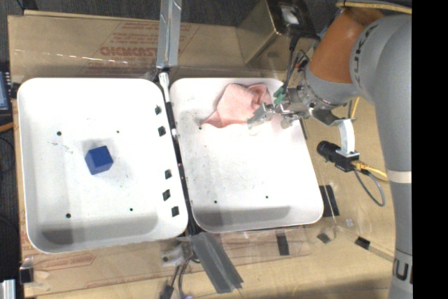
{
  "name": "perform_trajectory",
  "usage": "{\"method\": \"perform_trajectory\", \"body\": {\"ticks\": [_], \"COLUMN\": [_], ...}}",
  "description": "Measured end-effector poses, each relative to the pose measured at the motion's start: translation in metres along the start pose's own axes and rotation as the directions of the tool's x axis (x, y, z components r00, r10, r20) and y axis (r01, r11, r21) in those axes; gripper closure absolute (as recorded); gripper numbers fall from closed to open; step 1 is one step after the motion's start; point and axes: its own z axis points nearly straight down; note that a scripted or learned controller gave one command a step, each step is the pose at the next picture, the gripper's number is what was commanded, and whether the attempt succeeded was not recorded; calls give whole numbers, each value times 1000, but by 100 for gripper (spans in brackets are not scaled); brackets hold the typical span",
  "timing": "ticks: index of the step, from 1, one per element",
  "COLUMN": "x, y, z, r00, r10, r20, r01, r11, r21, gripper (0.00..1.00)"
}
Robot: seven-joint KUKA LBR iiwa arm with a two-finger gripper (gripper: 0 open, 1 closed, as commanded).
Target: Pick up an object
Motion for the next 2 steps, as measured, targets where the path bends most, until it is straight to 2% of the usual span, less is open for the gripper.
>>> {"method": "perform_trajectory", "body": {"ticks": [1,2], "x": [2,8], "y": [52,64], "z": [58,72], "r00": [995,944], "r10": [-104,-330], "r20": [0,4], "r01": [104,330], "r11": [995,944], "r21": [0,-5], "gripper": [0,0]}}
